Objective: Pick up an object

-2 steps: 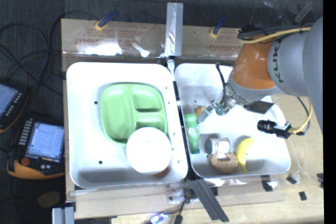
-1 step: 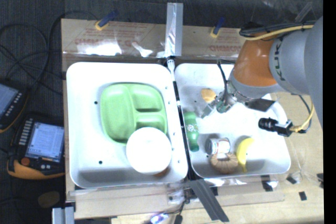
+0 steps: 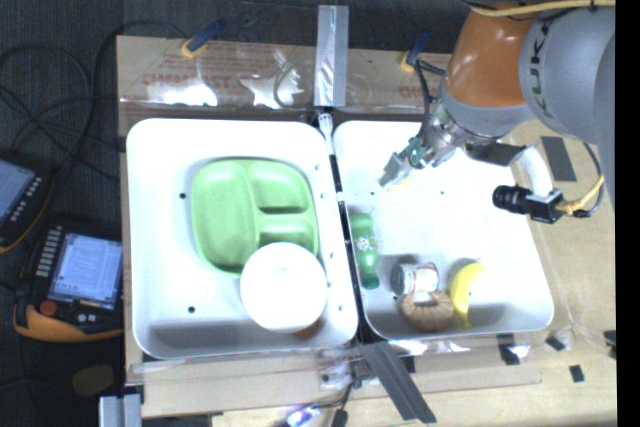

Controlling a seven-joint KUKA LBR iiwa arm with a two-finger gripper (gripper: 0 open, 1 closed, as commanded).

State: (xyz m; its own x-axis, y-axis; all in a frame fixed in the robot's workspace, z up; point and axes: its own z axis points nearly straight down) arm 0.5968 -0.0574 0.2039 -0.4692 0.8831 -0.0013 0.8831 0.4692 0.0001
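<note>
- Objects to pick lie in the right bin (image 3: 500,215): a green bottle (image 3: 362,245) against the divider, a small can (image 3: 417,279), a banana (image 3: 463,289), all near the front wall.
- The gripper (image 3: 392,174) hangs above bare floor, well apart from them; whether it is spread, I cannot tell.
- Descending here risks closing on nothing; the clustered can and banana may get nudged apart.

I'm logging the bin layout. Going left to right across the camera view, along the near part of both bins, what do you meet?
Green divided tray → white round bowl → green bottle → small can → banana.
</note>
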